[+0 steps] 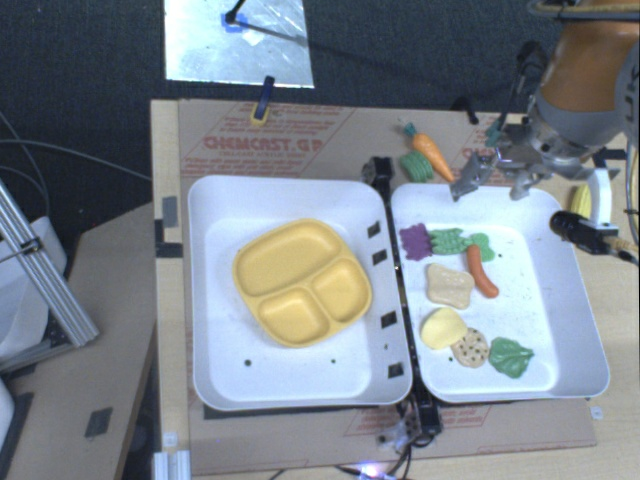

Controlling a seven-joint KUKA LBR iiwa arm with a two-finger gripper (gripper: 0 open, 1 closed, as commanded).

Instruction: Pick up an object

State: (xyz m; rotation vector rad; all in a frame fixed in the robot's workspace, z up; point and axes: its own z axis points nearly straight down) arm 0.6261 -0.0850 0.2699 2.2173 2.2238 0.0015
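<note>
Orange toy carrot [481, 271] lies well below the open, empty pincer [494, 180].

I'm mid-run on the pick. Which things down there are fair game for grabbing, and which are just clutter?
Candidates, in the right bin: purple piece, green piece, orange sausage, bread slice, yellow piece, cookie, green leaf. The gripper is open above them.

Lying about: yellow divided plate, toy carrot on the bench, foil sheet.
</note>
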